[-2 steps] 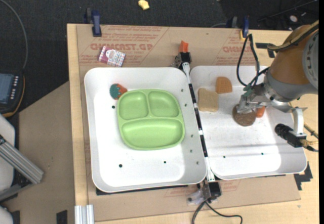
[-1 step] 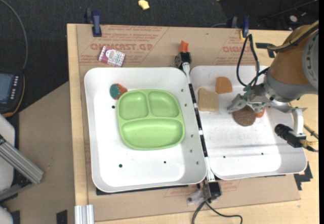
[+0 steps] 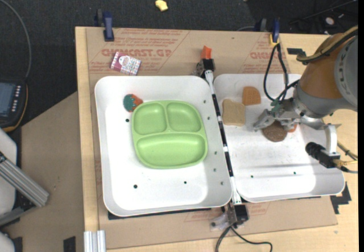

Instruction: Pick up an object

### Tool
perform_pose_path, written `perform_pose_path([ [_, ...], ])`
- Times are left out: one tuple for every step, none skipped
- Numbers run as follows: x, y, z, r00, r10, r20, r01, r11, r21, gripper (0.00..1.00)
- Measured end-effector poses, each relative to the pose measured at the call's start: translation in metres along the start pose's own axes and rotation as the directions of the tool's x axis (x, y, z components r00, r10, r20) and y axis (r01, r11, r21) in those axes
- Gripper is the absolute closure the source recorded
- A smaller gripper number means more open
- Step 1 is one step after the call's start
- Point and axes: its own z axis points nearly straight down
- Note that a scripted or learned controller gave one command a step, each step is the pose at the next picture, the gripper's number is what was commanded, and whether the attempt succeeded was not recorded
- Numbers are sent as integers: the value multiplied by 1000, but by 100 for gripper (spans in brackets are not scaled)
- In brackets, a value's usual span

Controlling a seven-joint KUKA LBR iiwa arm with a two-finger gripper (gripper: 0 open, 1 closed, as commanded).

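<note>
right bin [image 3: 284,185] near edge bare | tool [image 3: 277,122] set low over brown round piece [image 3: 276,133] mid-bin, finger state cannot be told | tan slab [image 3: 233,113] by left wall, orange piece [image 3: 251,96] near far edge | risk judged: piece pressed or nudged aside, no grip

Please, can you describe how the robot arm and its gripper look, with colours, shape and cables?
The arm is thick and rounded, grey, with a broad orange band above the wrist. The gripper is a small metallic grey piece with some green and red on it. A thin black cable loops down to it. A black cylindrical part sticks out under the wrist.
</note>
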Motion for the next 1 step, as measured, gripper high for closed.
perform_pose_path([
  [-1, 2, -14, 1000, 0, 5, 0, 1000, -10, 100],
])
